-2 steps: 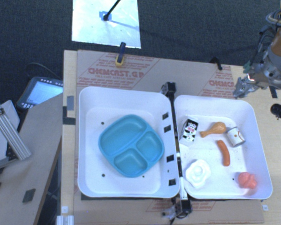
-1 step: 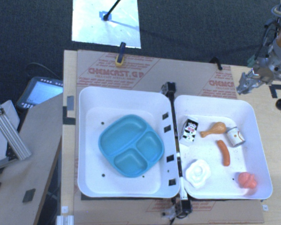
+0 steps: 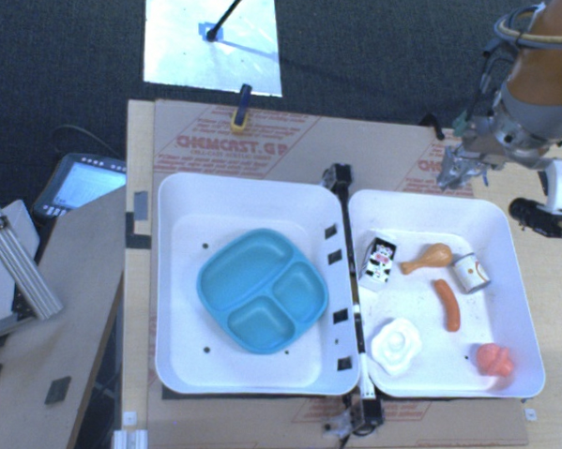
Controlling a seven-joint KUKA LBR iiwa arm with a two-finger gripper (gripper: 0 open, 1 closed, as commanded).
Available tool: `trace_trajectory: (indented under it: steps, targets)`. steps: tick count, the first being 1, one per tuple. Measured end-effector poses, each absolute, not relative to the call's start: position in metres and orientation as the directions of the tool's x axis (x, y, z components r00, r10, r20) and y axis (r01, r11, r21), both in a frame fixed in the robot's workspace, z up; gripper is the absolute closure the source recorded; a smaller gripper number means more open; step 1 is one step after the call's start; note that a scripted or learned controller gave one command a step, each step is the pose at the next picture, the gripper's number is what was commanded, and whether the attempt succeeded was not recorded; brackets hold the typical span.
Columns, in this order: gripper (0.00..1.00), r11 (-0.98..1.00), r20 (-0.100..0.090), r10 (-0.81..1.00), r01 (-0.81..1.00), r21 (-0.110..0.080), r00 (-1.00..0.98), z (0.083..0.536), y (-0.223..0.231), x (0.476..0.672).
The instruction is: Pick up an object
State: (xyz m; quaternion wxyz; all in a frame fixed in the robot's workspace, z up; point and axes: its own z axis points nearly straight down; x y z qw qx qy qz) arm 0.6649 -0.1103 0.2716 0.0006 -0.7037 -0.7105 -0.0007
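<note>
Above right bin's [image 3: 507,221] far rim, fingers [image 3: 450,176] hang.

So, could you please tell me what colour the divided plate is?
The divided plate is light blue, seen in the camera view.

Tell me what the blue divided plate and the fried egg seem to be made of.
Blue divided plate: likely molded plastic, one even colour with a soft matte sheen and rounded compartment ridges. Fried egg: probably plastic or rubber toy food, smooth white with a raised, pale yolk; the look leaves it open.

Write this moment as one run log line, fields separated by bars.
phase: approach | gripper: above right bin's far edge, holding nothing | sausage: in right bin
</note>
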Motion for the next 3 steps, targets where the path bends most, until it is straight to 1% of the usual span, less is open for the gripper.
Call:
trace_trajectory:
  steps: [1,2,3]
  targets:
    - [1.0,0.009,0.001,1.0,1.0,-0.002,-0.009,0.267,-0.057,0.652]
    - [1.0,0.01,0.002,1.0,1.0,0.0,-0.01,0.264,-0.004,0.654]
    - [1.0,0.01,0.002,1.0,1.0,-0.003,-0.01,0.239,0.052,0.649]
